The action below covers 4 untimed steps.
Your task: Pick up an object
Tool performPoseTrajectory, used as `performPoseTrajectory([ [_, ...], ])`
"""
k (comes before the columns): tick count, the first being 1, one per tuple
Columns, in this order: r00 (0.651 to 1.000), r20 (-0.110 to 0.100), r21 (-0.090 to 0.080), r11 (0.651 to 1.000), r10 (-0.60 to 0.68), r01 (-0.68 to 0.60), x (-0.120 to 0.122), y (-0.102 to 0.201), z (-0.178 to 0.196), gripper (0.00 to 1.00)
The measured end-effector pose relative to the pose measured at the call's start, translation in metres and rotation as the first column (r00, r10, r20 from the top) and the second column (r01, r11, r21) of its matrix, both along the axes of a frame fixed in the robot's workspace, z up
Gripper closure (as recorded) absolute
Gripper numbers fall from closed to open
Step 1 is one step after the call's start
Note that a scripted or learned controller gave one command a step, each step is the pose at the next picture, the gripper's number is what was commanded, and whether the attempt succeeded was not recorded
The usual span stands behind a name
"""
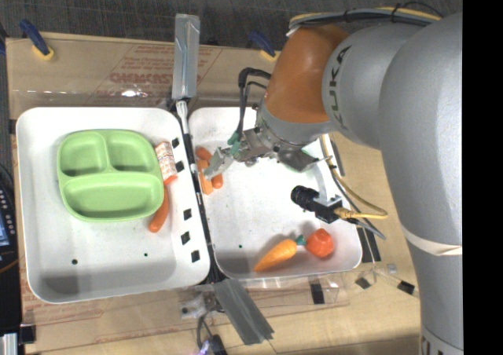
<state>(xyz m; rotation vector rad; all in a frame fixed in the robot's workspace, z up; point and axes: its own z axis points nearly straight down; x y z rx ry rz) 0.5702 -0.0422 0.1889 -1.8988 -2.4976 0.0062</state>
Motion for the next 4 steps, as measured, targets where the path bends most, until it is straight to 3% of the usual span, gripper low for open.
performPoseTrajectory([
  [1,0.994,0.001,0.001,0.994,-0.107,0.107,0.019,-0.049,-0.080,0.00],
  [2,0.998,-0.002,0.003,0.998,0.059,-0.059,0.007,-0.055,-0.091,0.00],
  [3,1.000,0.001,0.001,1.000,0.017,-0.017,0.065,-0.134,-0.100,0.00],
  [4,1.000,-0.002,0.002,1.000,0.023,-0.023,0.066,-0.133,-0.092,1.00],
])
